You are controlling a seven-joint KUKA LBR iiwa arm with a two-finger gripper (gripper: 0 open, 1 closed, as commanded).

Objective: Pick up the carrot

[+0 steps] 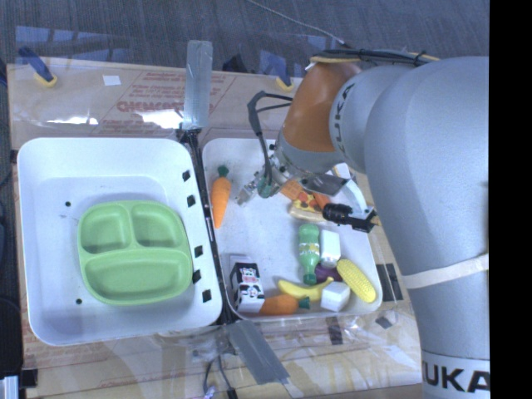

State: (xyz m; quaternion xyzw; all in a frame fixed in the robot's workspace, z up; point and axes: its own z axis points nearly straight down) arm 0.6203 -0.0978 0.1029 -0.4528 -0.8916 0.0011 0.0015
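Just left of the pincer (pixel 252 191), the tapered orange plastic carrot with a green stalk (pixel 219 200) lies lengthwise against the left wall of the right-hand shallow white bin (pixel 249 148), untouched and not gripped; whether the pincer is spread or pressed together cannot be told at this slant. Right of and below the pincer, a green plastic bottle (pixel 308 252), a yellow corn cob (pixel 356 279) and a yellow banana (pixel 303 289) crowd the bin's near corner, so the approach is judged best kept to the clear floor beside the carrot.
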